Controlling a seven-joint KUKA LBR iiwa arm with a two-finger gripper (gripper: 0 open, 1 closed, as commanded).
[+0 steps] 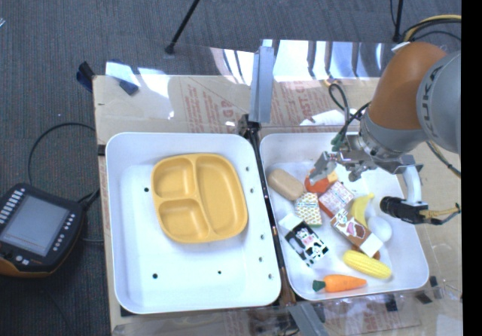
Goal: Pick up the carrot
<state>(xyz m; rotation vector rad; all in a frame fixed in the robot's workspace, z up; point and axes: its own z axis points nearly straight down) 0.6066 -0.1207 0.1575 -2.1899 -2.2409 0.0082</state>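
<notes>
The carrot (340,282), orange with a green top, lies on its side at the front edge of the right bin (416,270). My gripper (330,166) hangs over the back middle of that bin, well behind the carrot and just above a red-orange toy piece (317,184). Between gripper and carrot lie several other toy foods. Nothing is seen lifted off the bin floor.
The right bin also holds a tan bread roll (285,184), a cow-print milk carton (306,242), a corn cob (367,264) right behind the carrot, a banana (362,208) and small boxes (337,197). A yellow divided plate (199,197) sits in the left bin (128,267).
</notes>
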